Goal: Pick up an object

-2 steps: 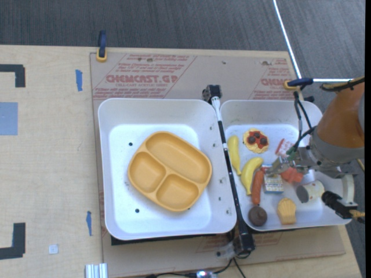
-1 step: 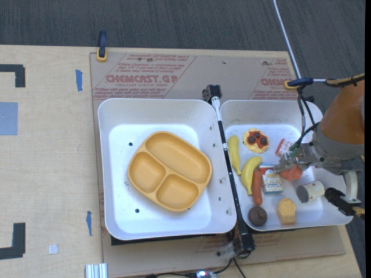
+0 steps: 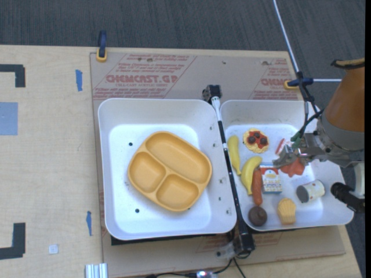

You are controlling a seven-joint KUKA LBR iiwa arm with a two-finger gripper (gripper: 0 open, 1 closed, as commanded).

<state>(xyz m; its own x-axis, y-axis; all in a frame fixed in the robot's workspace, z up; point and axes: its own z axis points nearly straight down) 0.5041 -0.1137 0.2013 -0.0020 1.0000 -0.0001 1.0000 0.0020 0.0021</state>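
Note:
The right bin (image 3: 333, 218) holds several toy foods. Two yellow bananas (image 3: 233, 153) (image 3: 250, 172) lie along its left side, with a small round pizza (image 3: 255, 139) behind them. An orange sausage (image 3: 257, 193), a small white carton (image 3: 272, 182), a brown ball (image 3: 257, 215), a yellow ridged piece (image 3: 286, 210) and a white cylinder (image 3: 311, 191) sit toward the front. My gripper (image 3: 286, 160) hangs low over the bin's middle, right beside a red piece (image 3: 297, 168) and just above the carton. The wrist hides part of the red piece.
The left bin (image 3: 116, 155) holds a yellow three-compartment plate (image 3: 169, 171). A black divider bar (image 3: 223, 149) runs between the bins. Cables run from the arm (image 3: 348, 109) over the right bin's far edge. Clamps (image 3: 102, 45) pin the cardboard under the bins.

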